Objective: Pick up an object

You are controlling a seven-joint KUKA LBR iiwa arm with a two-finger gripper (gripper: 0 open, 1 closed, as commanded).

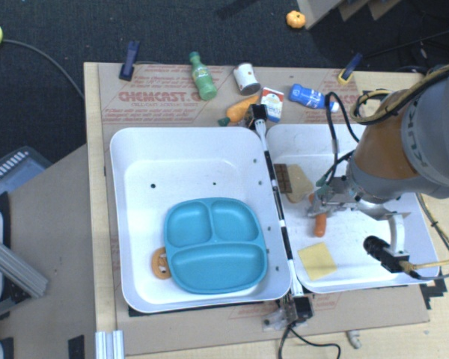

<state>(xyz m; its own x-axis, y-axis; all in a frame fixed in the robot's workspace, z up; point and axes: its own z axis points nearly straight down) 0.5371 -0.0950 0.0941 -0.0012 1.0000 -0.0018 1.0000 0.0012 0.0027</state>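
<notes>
Yellow sponge (316, 261) lies low in the right bin (404, 275), beside the small orange carrot (320, 225). Above the carrot hangs the end effector (328, 200); whether it is clenched, I cannot tell. It may slip aside and miss.

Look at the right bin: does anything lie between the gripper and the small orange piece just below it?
Nothing visible does. The gripper sits low in the right bin, and the small orange piece lies right beneath it on bare white floor. The yellow square lies nearer the front rim.
</notes>
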